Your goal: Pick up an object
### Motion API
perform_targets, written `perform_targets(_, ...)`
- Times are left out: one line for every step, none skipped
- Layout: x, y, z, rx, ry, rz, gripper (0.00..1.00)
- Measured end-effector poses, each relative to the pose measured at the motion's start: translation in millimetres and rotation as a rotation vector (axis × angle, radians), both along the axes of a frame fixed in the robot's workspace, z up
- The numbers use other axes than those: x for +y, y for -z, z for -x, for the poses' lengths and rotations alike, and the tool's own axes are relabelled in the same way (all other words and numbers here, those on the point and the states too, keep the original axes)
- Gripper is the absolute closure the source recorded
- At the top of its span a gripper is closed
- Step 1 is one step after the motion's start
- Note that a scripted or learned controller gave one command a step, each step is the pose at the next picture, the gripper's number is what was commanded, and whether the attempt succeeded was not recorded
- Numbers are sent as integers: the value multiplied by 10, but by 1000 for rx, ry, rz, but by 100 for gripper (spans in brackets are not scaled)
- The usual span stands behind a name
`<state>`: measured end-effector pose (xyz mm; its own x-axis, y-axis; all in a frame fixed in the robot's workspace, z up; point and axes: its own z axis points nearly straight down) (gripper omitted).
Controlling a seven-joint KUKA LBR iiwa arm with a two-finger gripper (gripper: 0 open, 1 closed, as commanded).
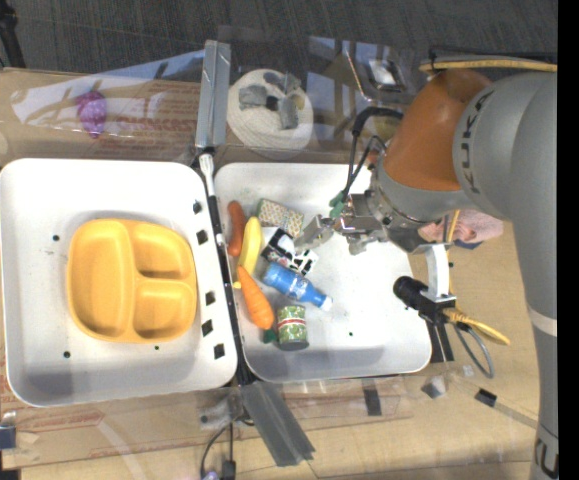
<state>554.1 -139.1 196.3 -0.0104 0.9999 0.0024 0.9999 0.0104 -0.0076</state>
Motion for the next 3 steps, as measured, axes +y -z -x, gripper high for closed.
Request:
perform_targets(136, 1052, -131, -5, -103, 1, 0)
perform_targets(133, 971, -130, -1, -108, 1, 100)
perform_targets(699, -78, -671, -3, -118, 1, 100)
